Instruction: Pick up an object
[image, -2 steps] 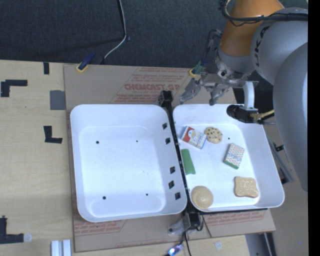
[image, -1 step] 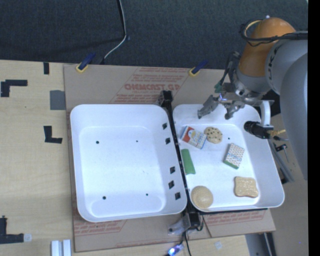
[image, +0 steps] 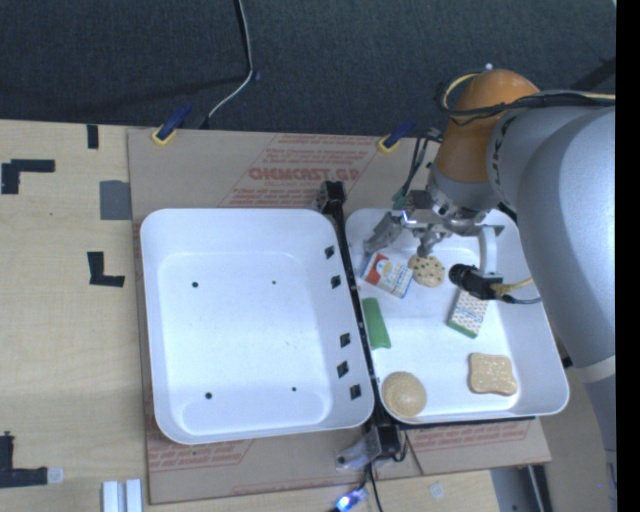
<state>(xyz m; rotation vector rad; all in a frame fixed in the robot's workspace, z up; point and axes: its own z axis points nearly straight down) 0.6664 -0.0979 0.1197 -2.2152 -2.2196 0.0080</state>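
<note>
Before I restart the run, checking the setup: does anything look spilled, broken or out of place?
Nothing stands out. The right white bin holds a green strip, round chocolate-chip cookie, tan bread slice and small packets, scattered but intact.
</note>
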